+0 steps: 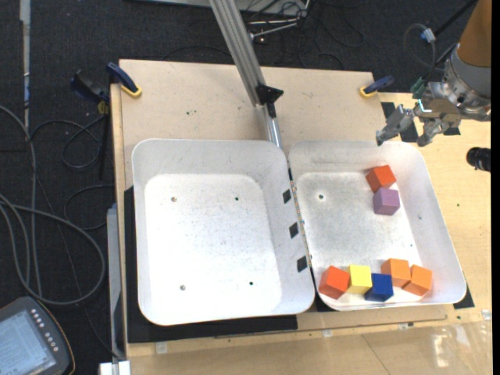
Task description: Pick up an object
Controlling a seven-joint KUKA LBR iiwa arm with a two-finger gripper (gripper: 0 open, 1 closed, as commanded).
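My gripper [408,133] hangs above the far right corner of the right bin [437,209], its fingers [389,133] spread open with nothing between them. Just below it in the bin lie an orange block [380,177] and a purple block [386,201], touching each other. Along the bin's near edge sits a row of blocks: an orange-red one [335,280], a yellow one [360,276], a blue one [381,287] and two orange ones [398,271] [420,279].
The left bin [156,233] lies beside the right one on the wooden bench [195,92]. A slanted metal pole [238,41] ends at the bins' shared far edge. Blue and yellow clamps [123,80] [376,87] grip the bench's far corners.
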